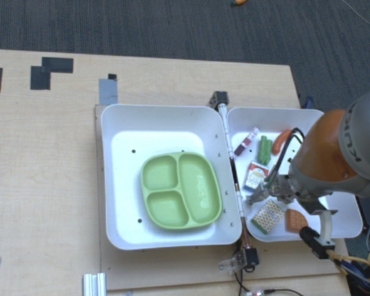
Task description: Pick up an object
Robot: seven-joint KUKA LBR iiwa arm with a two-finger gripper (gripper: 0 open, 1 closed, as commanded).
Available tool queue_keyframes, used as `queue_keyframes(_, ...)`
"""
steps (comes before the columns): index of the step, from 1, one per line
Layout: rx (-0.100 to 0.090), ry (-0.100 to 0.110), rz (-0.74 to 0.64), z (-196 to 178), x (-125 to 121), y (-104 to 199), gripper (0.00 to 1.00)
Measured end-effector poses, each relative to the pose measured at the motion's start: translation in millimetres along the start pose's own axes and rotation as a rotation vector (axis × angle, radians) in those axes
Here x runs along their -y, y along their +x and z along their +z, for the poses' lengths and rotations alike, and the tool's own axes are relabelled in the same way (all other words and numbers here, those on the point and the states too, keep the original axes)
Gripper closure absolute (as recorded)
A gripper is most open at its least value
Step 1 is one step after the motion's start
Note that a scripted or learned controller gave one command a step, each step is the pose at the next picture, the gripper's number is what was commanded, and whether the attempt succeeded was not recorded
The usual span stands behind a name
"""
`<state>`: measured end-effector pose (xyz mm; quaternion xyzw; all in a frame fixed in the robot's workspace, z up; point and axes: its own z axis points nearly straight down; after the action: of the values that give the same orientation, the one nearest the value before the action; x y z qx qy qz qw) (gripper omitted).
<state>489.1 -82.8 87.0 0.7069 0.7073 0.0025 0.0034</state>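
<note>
The right bin (351, 224) holds several small items: a red and white carton (254, 176), a green cucumber-like piece (264, 150), an orange carrot-like piece (281, 139), a small bottle (245, 142), a speckled packet (266, 216) and an orange cracker (295, 219). My gripper (263, 194) hangs low in this bin, between the carton and the speckled packet. The grey arm with its orange band (324, 153) covers the bin's middle and right side. Nothing is visibly held.
The left bin (120, 165) holds a light green divided plate (180, 190). A ridge with a black clamp (219, 98) separates the two bins. Dark tape patches lie on the wooden bench at far left. Cables trail at the bench's lower right.
</note>
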Motion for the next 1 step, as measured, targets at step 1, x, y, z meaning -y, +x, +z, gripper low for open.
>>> queue_keyframes(1,0.001,-0.006,-0.001,-11.3,-2.3,0.3,1.00)
